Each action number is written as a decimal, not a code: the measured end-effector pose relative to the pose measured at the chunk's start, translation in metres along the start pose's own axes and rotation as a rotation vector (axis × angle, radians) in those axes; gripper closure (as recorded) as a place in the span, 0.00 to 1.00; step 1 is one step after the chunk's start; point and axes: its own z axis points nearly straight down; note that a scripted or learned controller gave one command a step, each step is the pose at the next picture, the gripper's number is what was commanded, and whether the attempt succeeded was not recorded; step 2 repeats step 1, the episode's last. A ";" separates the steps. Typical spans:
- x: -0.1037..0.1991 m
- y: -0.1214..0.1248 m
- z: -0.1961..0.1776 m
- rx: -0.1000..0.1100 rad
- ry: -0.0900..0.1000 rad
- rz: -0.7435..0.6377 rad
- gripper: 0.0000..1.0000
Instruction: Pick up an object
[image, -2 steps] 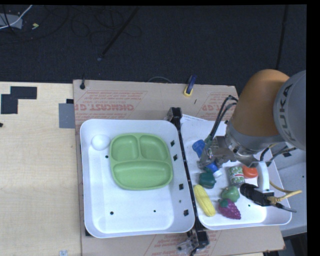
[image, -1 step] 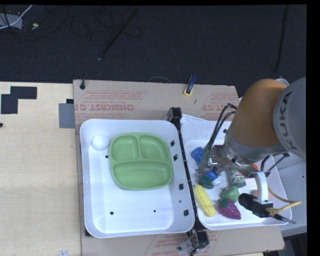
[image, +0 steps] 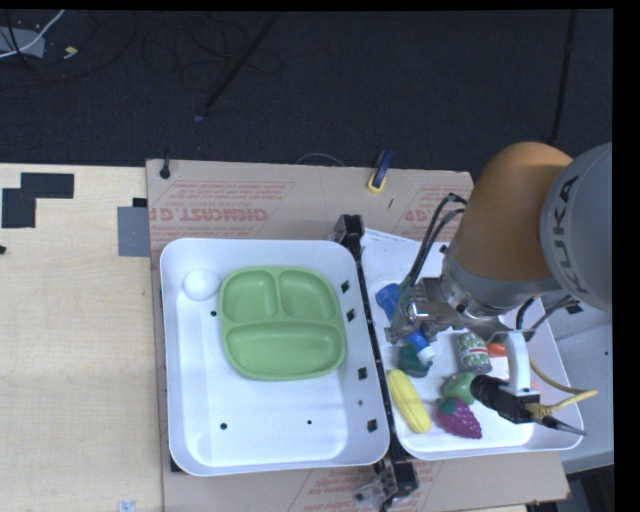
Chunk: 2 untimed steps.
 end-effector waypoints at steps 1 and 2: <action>-0.007 -0.002 -0.003 0.000 0.000 0.001 1.00; -0.007 -0.002 -0.003 0.000 0.000 0.001 1.00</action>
